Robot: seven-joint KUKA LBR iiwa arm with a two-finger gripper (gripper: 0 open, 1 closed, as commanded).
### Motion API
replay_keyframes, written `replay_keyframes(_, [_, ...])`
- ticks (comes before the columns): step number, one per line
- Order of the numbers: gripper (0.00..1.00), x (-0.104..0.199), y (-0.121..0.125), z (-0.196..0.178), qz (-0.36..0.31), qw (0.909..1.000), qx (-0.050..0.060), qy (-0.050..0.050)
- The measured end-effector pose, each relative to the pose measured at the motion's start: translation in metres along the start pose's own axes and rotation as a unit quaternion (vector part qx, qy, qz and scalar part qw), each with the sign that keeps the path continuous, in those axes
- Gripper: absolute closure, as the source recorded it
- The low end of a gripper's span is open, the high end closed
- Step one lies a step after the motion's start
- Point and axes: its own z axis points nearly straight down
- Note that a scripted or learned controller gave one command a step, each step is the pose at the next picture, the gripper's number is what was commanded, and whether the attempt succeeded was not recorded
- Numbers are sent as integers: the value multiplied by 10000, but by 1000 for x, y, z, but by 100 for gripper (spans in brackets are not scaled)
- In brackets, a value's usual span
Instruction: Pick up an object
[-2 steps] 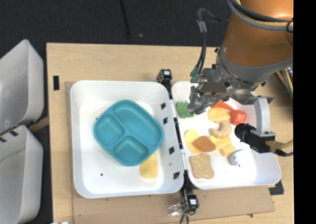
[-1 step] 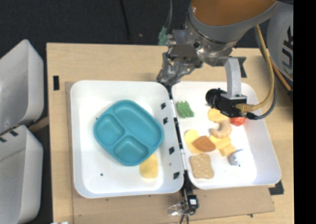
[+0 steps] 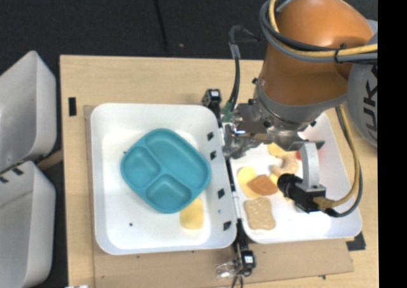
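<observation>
Wooden bench (image 3: 76, 83) carries two white bins. A blue divided plate (image 3: 165, 169) and a yellow piece (image 3: 193, 215) lie in the left bin (image 3: 102, 217). Food pieces, including a tan cracker (image 3: 259, 213) and an orange slice (image 3: 262, 185), sit in the right bin (image 3: 337, 226) beneath the arm (image 3: 305, 58); its gripper's state cannot be told.

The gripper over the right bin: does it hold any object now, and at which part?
It cannot be told. The gripper hangs low at the right bin's left edge, and the arm's bulk hides what lies under it.
</observation>
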Motion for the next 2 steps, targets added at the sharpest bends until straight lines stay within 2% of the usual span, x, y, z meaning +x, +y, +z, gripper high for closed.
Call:
replay_keyframes(1, [100, 33, 21, -177, -39, 9999, -148, 34])
replay_keyframes(2, [100, 13, 0, -84, -8, 10000, -10, 0])
